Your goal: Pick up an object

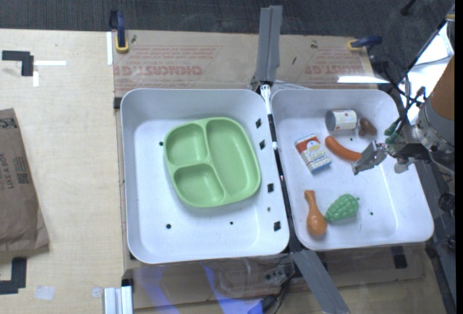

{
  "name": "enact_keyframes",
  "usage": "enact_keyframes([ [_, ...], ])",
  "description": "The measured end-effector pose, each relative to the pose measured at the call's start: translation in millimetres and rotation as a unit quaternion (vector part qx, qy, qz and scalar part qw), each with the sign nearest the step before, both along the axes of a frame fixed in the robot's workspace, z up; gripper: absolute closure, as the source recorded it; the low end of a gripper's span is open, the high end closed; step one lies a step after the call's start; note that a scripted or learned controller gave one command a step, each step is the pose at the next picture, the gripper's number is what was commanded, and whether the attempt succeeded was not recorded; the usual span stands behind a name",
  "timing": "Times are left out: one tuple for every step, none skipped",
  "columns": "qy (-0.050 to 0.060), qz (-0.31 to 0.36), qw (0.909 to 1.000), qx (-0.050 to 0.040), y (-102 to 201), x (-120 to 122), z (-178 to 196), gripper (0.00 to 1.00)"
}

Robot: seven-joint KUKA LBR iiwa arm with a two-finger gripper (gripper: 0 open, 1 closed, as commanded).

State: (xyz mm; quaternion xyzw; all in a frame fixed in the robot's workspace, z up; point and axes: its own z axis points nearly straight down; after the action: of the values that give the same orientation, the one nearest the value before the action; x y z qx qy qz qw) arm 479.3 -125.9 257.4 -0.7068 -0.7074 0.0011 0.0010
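Two shallow white bins side by side on the surface. Left bin (137,182): a green three-compartment tray (213,160), lying flat. Right bin (412,226): a small carton (313,153) with red and white print, an orange sausage-shaped toy (342,149), a white and grey can (342,120) on its side with a brown piece (367,127) just beside it, an orange drumstick-shaped toy (315,217), and a green knobbly toy (342,208) touching the drumstick's thick end.

Tool (370,159) low over the right half of the right bin, nothing seen between its fingers; open or closed: cannot tell at this resolution.

Nearest candidate, by judgement: the sausage toy, just to the tool's left in the camera view, nearly touching its tip. Long axis slanted from upper left to lower right, the lower-right end toward the tool. Smooth, slim, rounded, plain orange; likely to roll or slip aside unless gripped across its narrow width. Carton next beyond it, further left.
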Motion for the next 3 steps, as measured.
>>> enact_keyframes([
  [-0.001,0.151,0.9885,0.0000,11.9,78.4,-56.4,0.00],
  [-0.004,0.176,0.9844,-0.0009,2.7,110.9,-158.7,0.00],
  [-0.005,0.114,0.9935,-0.0006,4.9,119.7,-160.6,0.00],
])
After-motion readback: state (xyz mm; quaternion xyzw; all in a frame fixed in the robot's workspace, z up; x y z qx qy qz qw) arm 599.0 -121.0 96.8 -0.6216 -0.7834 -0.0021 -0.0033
